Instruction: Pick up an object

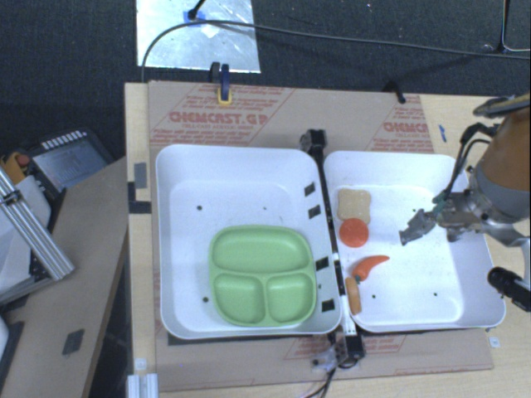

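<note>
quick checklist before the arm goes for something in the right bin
1. Targets in reach: slice of bread, red tomato, orange pepper and a small orange piece lie in the right bin: ok.
2. Gripper over the right bin, beside the tomato: ok.
3. Gripper carrying nothing: ok, nothing shows between its tips.
4. Fingers open enough: cannot tell.
5. Spacing: bread and tomato sit very close, maybe touching: not ok for a clean grab.
6. Green tray in the left bin, out of the way: ok.
</note>
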Motion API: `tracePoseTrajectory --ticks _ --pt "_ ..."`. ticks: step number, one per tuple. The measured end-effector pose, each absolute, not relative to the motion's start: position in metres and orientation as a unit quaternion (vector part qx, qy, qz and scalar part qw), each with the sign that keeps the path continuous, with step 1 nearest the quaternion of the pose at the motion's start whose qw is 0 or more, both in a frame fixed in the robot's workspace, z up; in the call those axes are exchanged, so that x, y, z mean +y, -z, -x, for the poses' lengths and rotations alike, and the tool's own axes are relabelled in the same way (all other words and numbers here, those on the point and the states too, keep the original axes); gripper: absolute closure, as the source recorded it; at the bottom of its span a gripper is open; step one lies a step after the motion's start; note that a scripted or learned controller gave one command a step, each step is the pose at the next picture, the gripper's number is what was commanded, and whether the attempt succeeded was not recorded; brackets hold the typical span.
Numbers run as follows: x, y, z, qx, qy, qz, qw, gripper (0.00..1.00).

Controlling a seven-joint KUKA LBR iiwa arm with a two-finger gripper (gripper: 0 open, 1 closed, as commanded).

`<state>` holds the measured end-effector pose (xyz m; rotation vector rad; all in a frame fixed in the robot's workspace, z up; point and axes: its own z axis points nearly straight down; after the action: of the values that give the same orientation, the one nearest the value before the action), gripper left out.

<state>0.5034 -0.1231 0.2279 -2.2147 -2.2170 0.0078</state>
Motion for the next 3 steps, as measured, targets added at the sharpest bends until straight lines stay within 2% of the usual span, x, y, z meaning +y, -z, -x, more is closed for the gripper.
tracePoseTrajectory --ticks 1,3 --pt "-0.123 -0.233 -0.506 -0.708 0.0004 0.706 0.000 0.00" --pt "-0.116 -0.111 -0.514 -0.708 -0.0010 0.707 0.002 0.00"
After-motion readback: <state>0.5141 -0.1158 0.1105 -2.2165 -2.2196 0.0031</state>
